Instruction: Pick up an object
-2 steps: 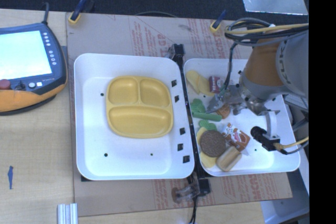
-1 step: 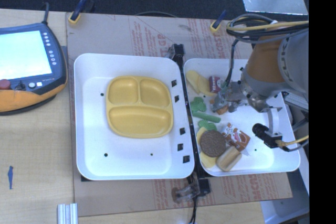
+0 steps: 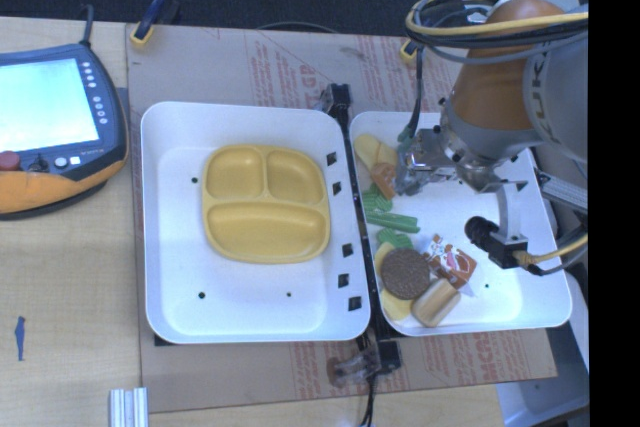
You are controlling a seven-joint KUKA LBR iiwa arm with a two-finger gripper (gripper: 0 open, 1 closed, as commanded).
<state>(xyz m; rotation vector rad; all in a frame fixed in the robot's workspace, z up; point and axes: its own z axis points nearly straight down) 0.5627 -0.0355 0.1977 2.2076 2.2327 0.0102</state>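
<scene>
Arm (image 3: 500, 85): grey with an orange band, reaching in from the right and bent steeply down over the right bin (image 3: 530, 310), its gripper (image 3: 408, 167) low at that bin's upper left; whether it is clenched or released cannot be told from here. Right bin, left side: orange piece (image 3: 384, 181) just beside the gripper, green beans (image 3: 388, 215) below it, then brown round cookie (image 3: 405, 272) and bread roll (image 3: 434, 303). Left bin (image 3: 170, 245): yellow divided tray (image 3: 266, 203), on the desk (image 3: 60, 315).
</scene>
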